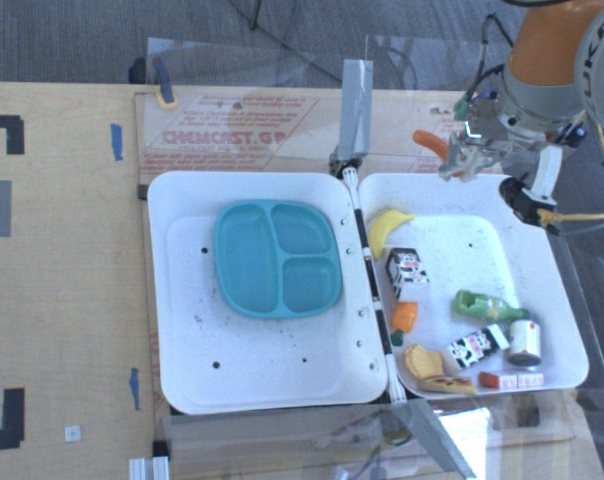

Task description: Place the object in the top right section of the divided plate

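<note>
The teal divided plate (278,258) lies in the left white bin (182,368), all three sections bare. The right bin (557,298) holds the loose things: a yellow banana (386,228) near its top left corner, a black-and-white carton (407,268), an orange piece (405,316), a green bottle (487,306), a small can (524,340), a second black-and-white carton (474,347) and a yellow pastry (427,361). The gripper (464,160) hangs above that bin's far rim; whether its jaws are apart I cannot tell. Both bins sit on the counter (62,268).
</note>
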Tool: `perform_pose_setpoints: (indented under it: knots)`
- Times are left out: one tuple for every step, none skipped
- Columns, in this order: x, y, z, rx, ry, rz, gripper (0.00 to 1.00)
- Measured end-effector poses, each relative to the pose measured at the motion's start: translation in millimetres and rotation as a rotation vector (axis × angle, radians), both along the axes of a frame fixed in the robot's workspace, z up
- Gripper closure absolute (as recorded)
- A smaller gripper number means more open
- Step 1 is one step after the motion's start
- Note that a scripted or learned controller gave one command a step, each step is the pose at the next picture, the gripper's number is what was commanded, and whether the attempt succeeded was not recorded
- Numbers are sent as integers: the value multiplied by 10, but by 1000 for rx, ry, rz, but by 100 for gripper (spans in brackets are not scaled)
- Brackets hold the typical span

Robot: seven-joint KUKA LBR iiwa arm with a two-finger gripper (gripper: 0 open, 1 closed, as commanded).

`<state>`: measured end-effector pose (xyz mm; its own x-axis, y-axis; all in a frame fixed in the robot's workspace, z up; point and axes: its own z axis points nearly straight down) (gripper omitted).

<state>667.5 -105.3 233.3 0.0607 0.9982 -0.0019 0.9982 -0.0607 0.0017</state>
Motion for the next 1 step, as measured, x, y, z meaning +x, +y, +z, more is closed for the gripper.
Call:
perform_pose_setpoints:
  knots:
    - [-227, -2, 396, 1, -2, -173, 100]
